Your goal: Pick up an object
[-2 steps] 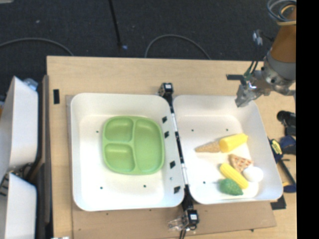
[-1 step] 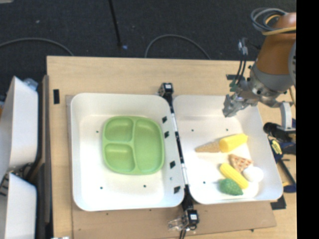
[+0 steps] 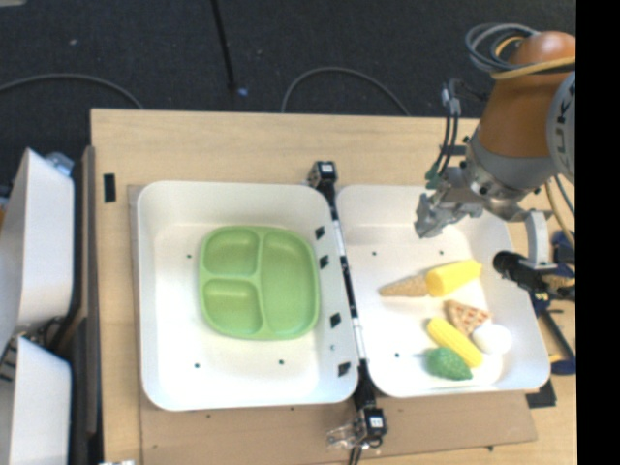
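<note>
Where arm (image 3: 523, 114) overhangs, end effector (image 3: 431, 216) blurs.

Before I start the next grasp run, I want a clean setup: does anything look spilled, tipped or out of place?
Nothing stands out. The green divided plate lies flat in the left bin. The toy foods lie loosely grouped in the right bin, below the gripper.

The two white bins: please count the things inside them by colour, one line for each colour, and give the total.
Green: 2, the divided plate and the small broccoli-like piece
Yellow: 2, the block and the corn-like piece
Tan: 1, the cone
Orange: 1, the pizza slice
White: 1, the round piece
Total: 7
</note>
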{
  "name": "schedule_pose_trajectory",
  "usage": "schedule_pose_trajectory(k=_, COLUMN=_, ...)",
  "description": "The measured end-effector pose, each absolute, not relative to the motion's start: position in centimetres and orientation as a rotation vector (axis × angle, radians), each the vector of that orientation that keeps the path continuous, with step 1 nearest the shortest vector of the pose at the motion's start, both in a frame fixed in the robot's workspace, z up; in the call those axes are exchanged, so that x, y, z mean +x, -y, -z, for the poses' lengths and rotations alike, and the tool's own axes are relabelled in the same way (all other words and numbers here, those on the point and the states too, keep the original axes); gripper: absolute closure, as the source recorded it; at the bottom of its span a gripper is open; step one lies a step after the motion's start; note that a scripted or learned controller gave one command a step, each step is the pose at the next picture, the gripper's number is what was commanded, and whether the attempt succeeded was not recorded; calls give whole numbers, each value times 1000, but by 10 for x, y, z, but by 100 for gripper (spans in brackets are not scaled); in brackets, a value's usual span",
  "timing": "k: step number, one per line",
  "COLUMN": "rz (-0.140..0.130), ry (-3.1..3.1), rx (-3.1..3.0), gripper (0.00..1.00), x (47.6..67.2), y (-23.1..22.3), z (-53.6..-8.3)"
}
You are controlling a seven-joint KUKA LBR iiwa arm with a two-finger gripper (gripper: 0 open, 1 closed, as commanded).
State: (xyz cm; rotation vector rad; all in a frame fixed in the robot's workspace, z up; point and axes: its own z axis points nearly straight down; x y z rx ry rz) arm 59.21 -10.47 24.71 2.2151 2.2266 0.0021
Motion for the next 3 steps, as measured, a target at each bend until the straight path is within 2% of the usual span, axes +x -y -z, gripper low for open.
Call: schedule_pose_trajectory(k=3, rz=-2, ry=-2231, rx=2214, gripper=100, x=513, y=-40, z=-235)
